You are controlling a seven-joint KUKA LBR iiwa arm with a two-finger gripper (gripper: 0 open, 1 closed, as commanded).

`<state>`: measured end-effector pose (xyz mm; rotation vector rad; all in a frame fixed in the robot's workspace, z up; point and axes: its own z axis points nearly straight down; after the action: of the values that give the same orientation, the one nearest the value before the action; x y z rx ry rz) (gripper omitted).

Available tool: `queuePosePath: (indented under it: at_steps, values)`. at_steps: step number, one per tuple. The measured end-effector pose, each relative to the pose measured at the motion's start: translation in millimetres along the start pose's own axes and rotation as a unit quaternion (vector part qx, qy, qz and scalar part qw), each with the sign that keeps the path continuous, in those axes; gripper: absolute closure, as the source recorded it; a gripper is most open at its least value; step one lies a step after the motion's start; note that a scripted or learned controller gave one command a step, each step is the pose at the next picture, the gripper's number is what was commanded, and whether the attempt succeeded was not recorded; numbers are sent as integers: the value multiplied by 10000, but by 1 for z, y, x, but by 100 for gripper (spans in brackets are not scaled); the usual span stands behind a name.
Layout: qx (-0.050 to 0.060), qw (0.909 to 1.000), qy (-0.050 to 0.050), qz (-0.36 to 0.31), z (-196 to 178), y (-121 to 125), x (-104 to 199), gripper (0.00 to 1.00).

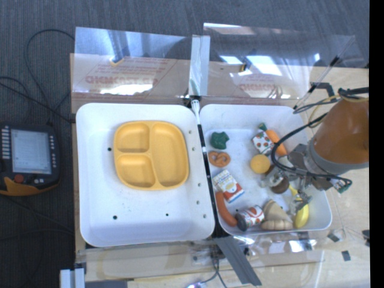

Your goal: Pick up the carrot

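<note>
**Arm low over the right bin, carrot at the far wall**

The wooden bench (pixel 354 221) carried two shallow white plastic bins. The left bin (pixel 96 221) held a yellow three-compartment plastic tray (pixel 151 155), well away from the gripper on its left. The right bin (pixel 237 122) held the toys, and the grey arm with its orange band (pixel 342 134) reached into it from the right.

The gripper (pixel 295 182) sat low over the right half of that bin, wrapped in black cable. How far it was open could not be told, and no toy could be seen in its grip.

The small orange carrot (pixel 273 136) lay beyond the gripper and slightly to its left, near the far wall of the right bin, touching a small white printed box (pixel 262 143). A round yellow fruit (pixel 260 164) lay just left of the gripper. A brown round piece (pixel 279 186) lay close by the gripper, at its left side. A yellow banana (pixel 302 215) lay just in front of it, near the bin's front wall, beside a beige cone-shaped toy (pixel 275 216).

Farther left lay a white and red carton (pixel 228 185), a red sausage-shaped toy (pixel 223 209), a brown pretzel (pixel 219 158) and a green leafy vegetable (pixel 219 139).
</note>
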<state>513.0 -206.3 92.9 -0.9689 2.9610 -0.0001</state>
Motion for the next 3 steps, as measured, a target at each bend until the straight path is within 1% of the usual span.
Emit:
queuePosePath:
  at_steps: [1, 2, 3]
  values:
    - [6, 9889, 98, 1483, 5, -27, -43, 0]
    - [30, 9769, 76, 2134, 6, -35, -106, 0]
    - [39, 9769, 70, 2137, -1, -35, -108, 100]
